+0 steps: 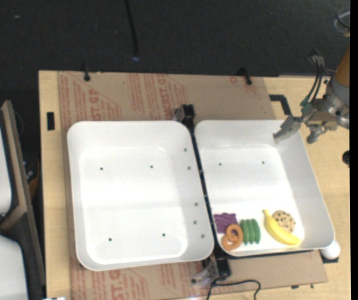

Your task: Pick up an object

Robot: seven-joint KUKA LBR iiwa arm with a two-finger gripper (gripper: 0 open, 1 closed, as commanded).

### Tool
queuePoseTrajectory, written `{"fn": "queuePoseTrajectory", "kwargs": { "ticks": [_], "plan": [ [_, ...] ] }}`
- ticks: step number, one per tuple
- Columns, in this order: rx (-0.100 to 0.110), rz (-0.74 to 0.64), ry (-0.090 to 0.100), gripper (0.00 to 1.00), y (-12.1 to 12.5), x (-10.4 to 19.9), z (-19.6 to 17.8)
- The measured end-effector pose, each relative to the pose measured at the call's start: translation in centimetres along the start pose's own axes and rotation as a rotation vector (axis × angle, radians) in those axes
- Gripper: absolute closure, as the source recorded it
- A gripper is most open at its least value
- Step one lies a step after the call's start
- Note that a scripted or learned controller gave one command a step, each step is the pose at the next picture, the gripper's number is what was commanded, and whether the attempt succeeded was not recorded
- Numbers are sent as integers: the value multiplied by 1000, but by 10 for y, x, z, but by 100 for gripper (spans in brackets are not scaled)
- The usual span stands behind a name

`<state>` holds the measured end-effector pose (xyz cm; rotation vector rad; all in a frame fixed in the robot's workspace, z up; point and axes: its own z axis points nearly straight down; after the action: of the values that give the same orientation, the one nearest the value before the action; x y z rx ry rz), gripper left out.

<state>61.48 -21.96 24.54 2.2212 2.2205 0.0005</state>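
Note:
Several small toys lie along the front edge of the right bin: a purple piece, an orange ring, a green ribbed piece, a yellow banana and a brown speckled cookie resting on the banana. My gripper hangs over the bin's far right corner, well away from the toys. Its two fingers are spread apart and open, with nothing between them.
The left bin sits beside the right one on a cardboard sheet. A black clamp stands at the far end of the seam between the bins. A cable lies at the front edge.

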Motion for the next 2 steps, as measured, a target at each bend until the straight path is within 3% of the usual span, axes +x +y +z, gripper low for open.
{"fn": "queuePoseTrajectory", "kwargs": {
  "ticks": [1, 2],
  "plan": [
    [0, -11, 3, 0, 47, 129, 1],
    [2, 8, -2, 0, -30, 46, 15]
  ]
}}
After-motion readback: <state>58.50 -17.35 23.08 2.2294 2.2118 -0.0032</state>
